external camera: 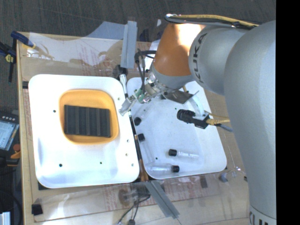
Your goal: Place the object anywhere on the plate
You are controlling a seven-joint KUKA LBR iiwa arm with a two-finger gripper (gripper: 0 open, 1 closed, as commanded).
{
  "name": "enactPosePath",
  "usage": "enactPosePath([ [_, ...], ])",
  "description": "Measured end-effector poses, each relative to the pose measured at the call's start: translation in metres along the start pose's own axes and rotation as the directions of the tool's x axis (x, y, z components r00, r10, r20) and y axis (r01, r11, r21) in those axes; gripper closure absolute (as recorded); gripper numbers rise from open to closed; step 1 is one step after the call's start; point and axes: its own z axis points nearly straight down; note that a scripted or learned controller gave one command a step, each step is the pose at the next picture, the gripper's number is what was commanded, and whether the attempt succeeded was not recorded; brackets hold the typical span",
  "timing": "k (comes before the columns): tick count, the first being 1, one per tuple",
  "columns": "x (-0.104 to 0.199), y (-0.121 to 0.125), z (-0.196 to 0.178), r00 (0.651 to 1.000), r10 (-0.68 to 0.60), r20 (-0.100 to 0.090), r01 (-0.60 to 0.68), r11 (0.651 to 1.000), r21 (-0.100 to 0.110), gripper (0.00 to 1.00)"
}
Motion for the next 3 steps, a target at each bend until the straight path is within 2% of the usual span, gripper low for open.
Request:
enactPosePath([
  [2,0.0,0.0,0.0,1.0,0.0,0.0,0.0,1.0,0.0,0.0],
  [3,-0.005,0.013,-0.008,0.998,-0.06,0.001,0.06,0.998,-0.002,0.0],
])
